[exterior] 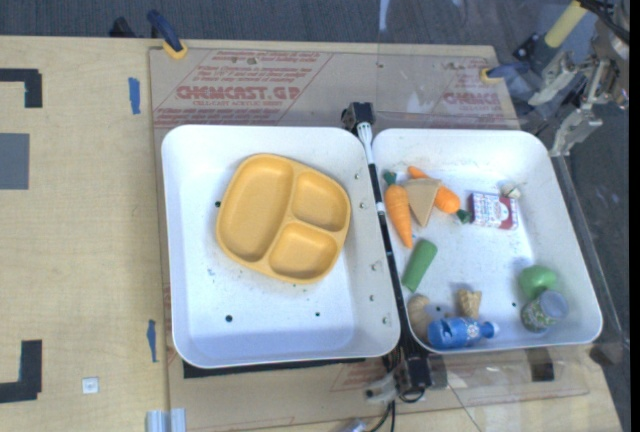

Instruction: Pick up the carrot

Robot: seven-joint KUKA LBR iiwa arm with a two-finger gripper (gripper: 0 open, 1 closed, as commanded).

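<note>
Grey metal of the gripper [585, 110] hung at the upper right, outside the right bin [570, 220] and just beyond its far right corner, and whether its fingers were open or closed could not be told. Well apart from it, the carrot [399, 212] lay in the right bin close to the left wall, its green top pointing away, touching a tan wedge [423, 201] on its right, with a green cylinder [419, 264] just below. In the left bin [190, 320] rested a yellow divided plate [283, 218].
</note>
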